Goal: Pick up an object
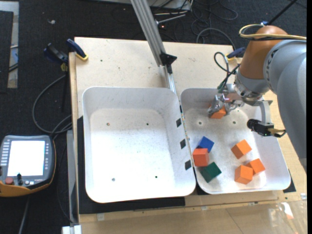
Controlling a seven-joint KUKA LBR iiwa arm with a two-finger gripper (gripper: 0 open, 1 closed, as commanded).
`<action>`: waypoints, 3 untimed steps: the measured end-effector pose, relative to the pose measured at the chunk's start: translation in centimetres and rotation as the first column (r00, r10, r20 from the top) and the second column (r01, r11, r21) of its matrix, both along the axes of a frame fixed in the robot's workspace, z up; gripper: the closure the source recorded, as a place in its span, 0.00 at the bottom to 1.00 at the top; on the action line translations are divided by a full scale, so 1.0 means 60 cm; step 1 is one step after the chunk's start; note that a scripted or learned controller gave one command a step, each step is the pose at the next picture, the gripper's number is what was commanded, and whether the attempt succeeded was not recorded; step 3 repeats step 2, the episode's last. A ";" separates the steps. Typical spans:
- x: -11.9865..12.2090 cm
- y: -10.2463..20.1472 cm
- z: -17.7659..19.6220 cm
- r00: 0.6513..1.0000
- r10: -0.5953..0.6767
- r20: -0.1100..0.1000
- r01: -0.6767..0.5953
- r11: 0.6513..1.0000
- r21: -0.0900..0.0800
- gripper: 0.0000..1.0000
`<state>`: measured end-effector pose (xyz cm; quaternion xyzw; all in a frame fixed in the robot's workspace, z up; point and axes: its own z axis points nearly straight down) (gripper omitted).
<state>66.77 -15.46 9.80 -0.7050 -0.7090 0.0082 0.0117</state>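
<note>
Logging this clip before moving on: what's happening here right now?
The robot arm reaches into the right bin from the right, its gripper low near the bin's far end with an orange block between its fingers. Loose in that bin lie a blue block, a red block, a green block and three more orange blocks.

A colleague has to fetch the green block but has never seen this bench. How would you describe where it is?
Look in the right bin, along its near edge beside the divider between the bins. The green block lies just below a red-orange block and a blue one; it is the only green one.
</note>
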 end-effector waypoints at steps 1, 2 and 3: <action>-0.057 0.093 0.001 0.999 0.001 0.033 0.000 1.000 -0.005 1.00; -0.082 0.238 0.171 0.999 0.004 0.036 -0.004 1.000 -0.002 1.00; -0.082 0.238 0.171 0.999 0.004 0.036 -0.004 1.000 -0.002 1.00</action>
